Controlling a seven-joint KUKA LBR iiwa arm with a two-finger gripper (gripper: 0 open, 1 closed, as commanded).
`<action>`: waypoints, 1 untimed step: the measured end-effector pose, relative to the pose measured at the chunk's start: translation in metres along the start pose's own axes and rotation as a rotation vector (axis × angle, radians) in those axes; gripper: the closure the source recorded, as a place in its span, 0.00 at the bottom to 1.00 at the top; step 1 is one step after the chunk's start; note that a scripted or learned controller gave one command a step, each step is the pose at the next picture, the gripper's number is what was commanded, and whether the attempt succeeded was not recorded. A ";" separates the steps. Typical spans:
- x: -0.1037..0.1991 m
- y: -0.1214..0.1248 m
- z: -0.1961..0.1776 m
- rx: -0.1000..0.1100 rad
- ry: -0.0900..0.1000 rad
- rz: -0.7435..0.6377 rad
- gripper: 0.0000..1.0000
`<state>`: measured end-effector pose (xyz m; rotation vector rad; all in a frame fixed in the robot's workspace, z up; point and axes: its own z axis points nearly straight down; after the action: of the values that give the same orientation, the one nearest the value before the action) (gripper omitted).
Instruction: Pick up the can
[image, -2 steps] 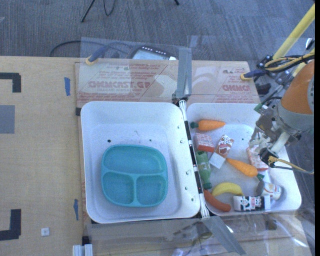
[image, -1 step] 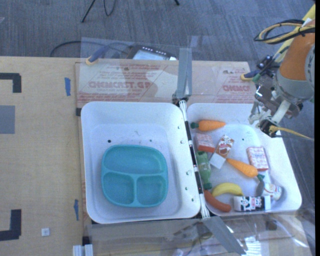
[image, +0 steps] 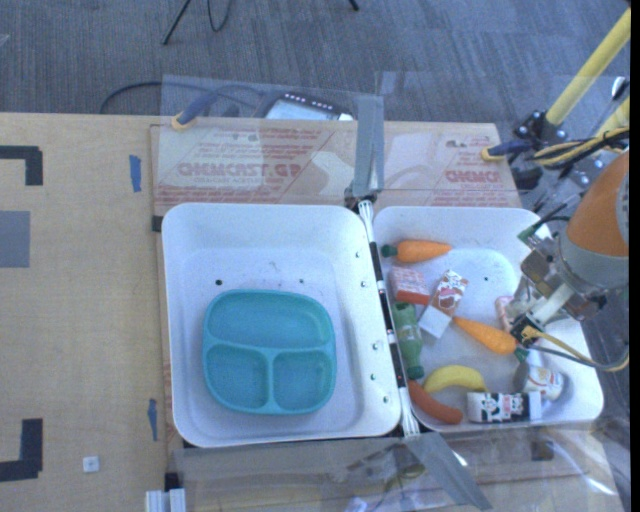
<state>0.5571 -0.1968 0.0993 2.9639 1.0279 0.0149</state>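
Glossy white plastic bins, matt teal plastic plate

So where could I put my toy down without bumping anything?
The left bin has bare white floor all around the teal plate, widest above it. The right bin is crowded: carrots, banana, cartons and the gripper, with just a small bare patch between the two carrots.

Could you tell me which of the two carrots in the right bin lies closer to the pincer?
The lower carrot, its tip by the pincer; the other carrot lies at the bin's far edge.
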 end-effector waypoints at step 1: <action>0.044 0.054 0.005 -0.004 0.004 -0.062 1.00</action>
<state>0.6253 -0.2120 0.0952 2.9279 1.1186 0.0231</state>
